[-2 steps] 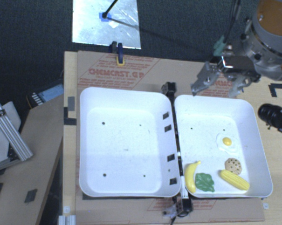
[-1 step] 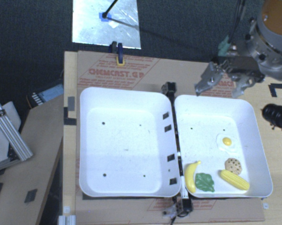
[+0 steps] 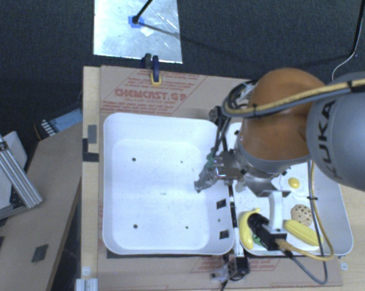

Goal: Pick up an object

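— What sort of place is this?
— A robotics lab, by the look of it. A KUKA arm (image 3: 328,130) with loose cabling reaches over two white bins (image 3: 162,189) set on a board stamped CHEMCAST (image 3: 151,93)
— Anything else?
— Dark carpet (image 3: 42,39), an aluminium rail (image 3: 12,170) at the left, a clamp (image 3: 154,68) on the board's far edge, a metal sheet (image 3: 139,25) taped to the floor

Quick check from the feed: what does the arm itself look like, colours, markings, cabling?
The arm is grey, with dark KUKA lettering on its side and a broad rounded orange band above the wrist. A yellow cable runs with dark ones across the band. The gripper is a small grey metal assembly with green touches.
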Action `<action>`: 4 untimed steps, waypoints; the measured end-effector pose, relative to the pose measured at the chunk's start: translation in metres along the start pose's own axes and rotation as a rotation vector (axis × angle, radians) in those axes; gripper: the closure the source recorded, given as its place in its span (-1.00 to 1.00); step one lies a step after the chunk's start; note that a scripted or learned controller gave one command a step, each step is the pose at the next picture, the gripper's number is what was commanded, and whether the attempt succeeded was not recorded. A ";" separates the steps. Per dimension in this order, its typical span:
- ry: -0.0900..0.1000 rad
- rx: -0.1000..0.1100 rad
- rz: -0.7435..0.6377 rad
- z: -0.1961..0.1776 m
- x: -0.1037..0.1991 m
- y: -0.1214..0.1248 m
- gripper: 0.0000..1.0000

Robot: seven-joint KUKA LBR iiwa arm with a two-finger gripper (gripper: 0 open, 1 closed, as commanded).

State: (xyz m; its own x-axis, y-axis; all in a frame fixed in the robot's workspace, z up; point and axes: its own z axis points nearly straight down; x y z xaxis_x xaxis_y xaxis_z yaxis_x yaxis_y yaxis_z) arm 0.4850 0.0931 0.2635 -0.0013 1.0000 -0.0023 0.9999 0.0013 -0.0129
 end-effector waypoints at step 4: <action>0.007 -0.021 -0.008 -0.224 0.113 -0.002 -1.00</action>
State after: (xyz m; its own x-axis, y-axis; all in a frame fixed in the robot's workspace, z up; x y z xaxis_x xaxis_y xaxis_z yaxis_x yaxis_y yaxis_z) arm 0.4861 0.2071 0.4873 -0.0095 0.9999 0.0050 0.9999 0.0095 0.0078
